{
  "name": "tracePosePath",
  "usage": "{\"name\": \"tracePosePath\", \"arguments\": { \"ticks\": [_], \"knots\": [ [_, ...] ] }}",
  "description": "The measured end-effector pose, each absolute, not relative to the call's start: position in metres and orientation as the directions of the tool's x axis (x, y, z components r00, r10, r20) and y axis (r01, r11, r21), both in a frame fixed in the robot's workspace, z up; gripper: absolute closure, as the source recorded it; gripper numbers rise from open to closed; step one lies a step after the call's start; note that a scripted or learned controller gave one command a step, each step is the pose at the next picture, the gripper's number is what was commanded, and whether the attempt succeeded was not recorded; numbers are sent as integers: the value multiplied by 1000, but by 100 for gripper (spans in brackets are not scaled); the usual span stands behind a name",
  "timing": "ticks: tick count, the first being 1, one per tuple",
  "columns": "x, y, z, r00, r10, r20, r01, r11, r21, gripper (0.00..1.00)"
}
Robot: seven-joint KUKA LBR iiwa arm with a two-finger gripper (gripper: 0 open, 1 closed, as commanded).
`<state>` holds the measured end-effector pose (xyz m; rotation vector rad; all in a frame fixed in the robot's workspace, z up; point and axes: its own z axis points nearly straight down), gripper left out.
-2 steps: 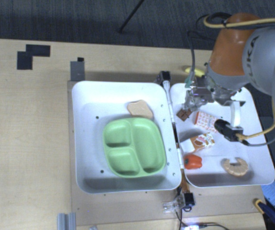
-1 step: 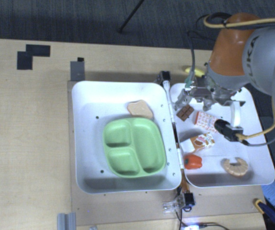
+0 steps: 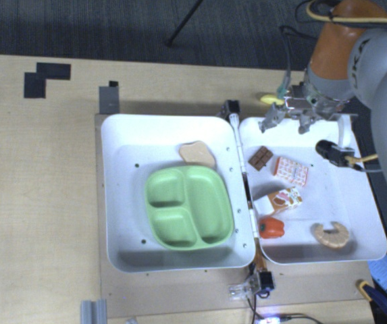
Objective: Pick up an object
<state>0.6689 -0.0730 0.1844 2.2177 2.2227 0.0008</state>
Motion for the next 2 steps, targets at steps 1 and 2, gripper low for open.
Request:
{"name": "tracePosePath", "arguments": {
  "ticks": [1,2],
  "knots": [
    [670,-86,85,-3,1000,-1,1000,3,4,0],
    [671,-85,97,-9,1000,-1,1000,9,7,100]
  ]
}}
